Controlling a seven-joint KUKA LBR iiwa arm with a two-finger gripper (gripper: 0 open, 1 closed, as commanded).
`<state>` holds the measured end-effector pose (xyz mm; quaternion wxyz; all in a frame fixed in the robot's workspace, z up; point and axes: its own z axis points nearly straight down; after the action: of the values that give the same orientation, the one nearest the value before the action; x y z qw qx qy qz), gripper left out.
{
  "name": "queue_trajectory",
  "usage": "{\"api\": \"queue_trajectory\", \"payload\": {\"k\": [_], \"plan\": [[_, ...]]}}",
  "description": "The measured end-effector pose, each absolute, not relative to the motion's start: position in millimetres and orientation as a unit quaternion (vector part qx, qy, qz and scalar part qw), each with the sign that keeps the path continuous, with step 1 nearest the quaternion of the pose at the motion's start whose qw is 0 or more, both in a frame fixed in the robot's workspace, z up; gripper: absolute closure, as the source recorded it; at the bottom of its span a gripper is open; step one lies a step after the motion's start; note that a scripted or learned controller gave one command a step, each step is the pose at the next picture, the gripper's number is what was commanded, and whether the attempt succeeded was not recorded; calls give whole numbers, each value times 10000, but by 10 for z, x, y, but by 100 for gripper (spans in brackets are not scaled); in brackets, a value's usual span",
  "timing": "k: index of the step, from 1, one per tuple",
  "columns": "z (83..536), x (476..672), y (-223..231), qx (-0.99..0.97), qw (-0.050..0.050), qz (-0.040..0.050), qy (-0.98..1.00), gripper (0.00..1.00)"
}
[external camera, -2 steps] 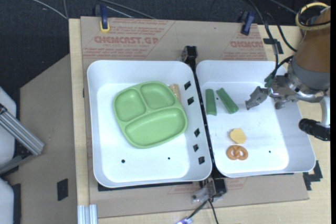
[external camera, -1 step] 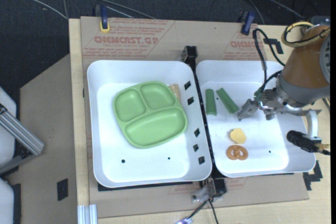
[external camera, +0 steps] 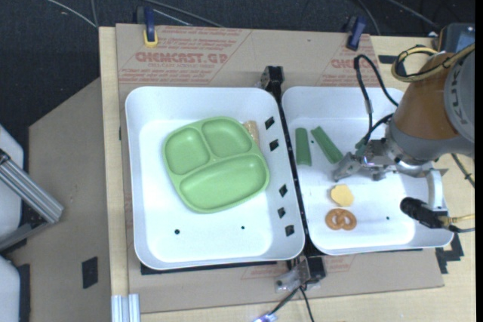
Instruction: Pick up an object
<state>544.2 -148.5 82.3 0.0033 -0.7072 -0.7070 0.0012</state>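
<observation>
Two green sticks (external camera: 315, 145) lie just left of your fingers (external camera: 349, 168), a yellow piece (external camera: 342, 196) below; grip state can't be told.

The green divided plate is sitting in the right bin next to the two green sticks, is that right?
Not quite. The camera view shows the green divided plate in the left bin, not the right one. The two green sticks lie in the right bin, across the divider from the plate.
</observation>
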Motion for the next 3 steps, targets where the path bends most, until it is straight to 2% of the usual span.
{"api": "queue_trajectory", "payload": {"k": [1,3], "plan": [[959,5458,-1488,-7072,9,-5,-7070,100],[1862,5382,-1491,-7068,-24,-15,-7074,100]]}}
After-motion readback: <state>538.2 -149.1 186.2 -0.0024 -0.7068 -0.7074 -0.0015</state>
